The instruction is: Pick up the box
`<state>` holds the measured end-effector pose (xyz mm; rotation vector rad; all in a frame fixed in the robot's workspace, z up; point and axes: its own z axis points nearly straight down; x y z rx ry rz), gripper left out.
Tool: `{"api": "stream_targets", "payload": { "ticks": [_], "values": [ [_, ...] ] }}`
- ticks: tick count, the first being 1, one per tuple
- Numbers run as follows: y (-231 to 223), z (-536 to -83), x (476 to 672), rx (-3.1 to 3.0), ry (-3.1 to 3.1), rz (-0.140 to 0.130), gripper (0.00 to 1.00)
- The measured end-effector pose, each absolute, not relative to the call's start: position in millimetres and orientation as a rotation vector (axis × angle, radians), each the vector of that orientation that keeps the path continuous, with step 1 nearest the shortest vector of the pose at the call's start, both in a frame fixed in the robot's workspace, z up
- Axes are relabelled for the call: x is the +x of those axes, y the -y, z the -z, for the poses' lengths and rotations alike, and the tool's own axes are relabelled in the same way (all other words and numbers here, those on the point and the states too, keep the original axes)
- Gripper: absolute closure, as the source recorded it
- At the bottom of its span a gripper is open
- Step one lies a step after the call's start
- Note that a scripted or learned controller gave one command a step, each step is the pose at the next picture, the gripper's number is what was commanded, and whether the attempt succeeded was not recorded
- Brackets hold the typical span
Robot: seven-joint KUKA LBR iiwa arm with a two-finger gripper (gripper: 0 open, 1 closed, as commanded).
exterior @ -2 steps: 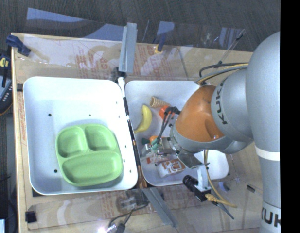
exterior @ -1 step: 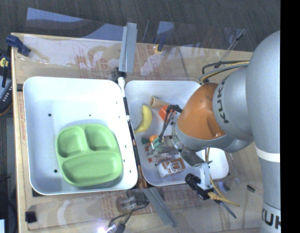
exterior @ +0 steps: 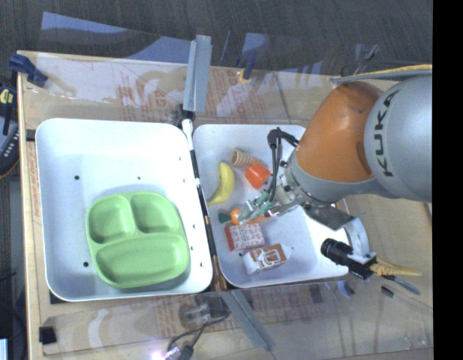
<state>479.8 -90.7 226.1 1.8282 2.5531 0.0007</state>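
The box (exterior: 245, 236) is lying flat in the right bin (exterior: 314, 274), just below and left of the claw (exterior: 263, 203). The claw is hovering near it; how far open it is cannot be told. The arm (exterior: 381, 137) is showing "KUKA" lettering

Single fixed camera above, slanting down over both bins (exterior: 118, 137)

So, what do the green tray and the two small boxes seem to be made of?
Tray: probably moulded plastic, one even green with rounded compartments and a soft sheen. Red box: likely printed cardboard, flat faces with a pattern, matte. Brown box: also looks like printed card or a wrapped pack; too small to tell for sure.
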Motion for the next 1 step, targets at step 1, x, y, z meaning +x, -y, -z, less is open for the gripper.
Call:
{"api": "stream_targets", "payload": {
  "ticks": [1],
  "values": [
    [91.0,-226.1,479.7,1.829,-2.553,0.000,0.00]
  ]
}}
